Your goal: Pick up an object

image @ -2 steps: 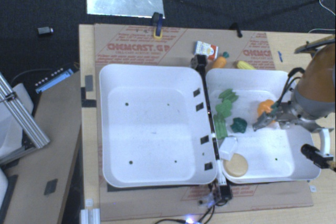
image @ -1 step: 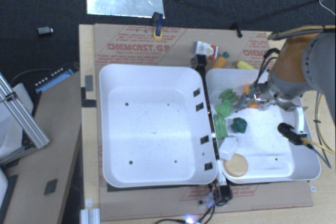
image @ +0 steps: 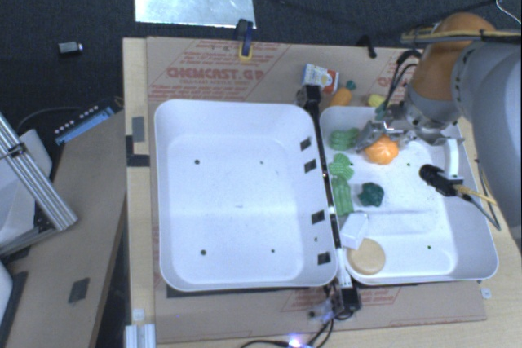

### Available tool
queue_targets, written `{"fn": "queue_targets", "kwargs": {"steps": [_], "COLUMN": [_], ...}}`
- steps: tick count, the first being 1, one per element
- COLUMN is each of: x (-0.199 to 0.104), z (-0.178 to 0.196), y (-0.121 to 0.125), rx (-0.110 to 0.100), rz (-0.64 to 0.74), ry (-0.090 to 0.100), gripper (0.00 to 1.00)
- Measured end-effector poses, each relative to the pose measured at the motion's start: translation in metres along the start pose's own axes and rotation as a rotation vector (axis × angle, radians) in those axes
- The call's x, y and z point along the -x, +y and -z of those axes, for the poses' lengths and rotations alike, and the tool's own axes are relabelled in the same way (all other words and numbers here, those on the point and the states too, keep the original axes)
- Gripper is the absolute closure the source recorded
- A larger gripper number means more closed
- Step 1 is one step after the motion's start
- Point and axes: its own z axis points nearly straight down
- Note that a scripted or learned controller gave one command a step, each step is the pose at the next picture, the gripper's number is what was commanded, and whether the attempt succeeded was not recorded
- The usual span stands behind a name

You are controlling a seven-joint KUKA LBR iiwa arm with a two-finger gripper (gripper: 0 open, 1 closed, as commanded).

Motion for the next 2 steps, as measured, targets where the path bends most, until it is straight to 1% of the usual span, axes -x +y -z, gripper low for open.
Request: {"fn": "queue_targets", "kwargs": {"steps": [1,2], "x": [0.001,-0.076], "z": [0.013,0.108], "y": [0.001,0.014], "rx": [0.006,0.011], "rz": [0.001,0.005], "ry": [-0.001,0.001], "gripper": [1.0,1.0]}}
